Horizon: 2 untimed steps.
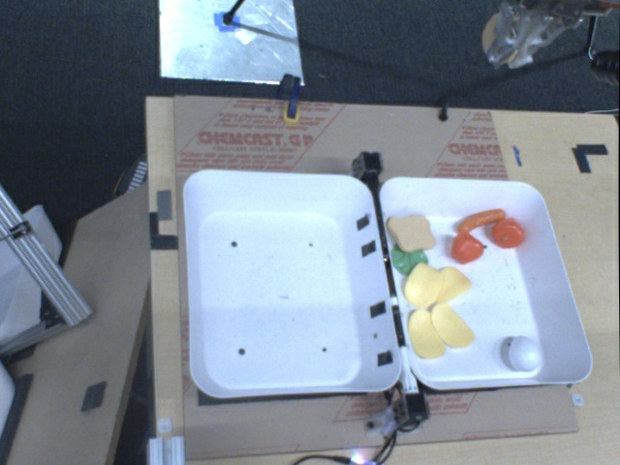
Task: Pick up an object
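Toy food (441, 284) (right bin (557, 260)), tool (518, 32) well apart

Your gripper (515, 35) sits in the upper right corner of the frame, well above the top edge of the bench and over the dark floor. You see it as a pale, blurred mass hanging down and to the left from the wrist hardware, which runs off toward the right edge of the frame. A small red and white mark shows on the hardware just above it. The blur hides the tips, so you cannot read their state. It hangs apart from everything on the bench.
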Each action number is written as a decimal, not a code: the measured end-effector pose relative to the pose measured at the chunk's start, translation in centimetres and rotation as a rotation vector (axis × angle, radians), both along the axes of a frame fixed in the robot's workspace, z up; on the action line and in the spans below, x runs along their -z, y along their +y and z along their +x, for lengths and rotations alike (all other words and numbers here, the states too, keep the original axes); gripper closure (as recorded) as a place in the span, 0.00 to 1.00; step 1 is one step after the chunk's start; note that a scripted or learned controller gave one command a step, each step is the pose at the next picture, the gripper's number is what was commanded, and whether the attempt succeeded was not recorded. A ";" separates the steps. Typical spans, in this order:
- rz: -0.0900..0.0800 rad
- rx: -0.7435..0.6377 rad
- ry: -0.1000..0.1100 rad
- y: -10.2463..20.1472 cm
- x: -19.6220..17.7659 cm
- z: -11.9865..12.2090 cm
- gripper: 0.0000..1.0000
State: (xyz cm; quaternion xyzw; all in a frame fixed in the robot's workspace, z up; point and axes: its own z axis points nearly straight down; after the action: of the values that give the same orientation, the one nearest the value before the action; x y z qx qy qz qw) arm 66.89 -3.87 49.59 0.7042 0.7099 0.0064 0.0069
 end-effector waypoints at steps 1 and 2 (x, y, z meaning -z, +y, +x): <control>0.000 0.007 0.020 -1.0 7.9 -0.1 1.00; 0.000 0.008 0.015 -2.8 5.7 0.0 1.00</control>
State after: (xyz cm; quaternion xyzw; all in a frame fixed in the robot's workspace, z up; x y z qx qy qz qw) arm 66.87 -6.65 43.87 0.7069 0.7073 0.0012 0.0016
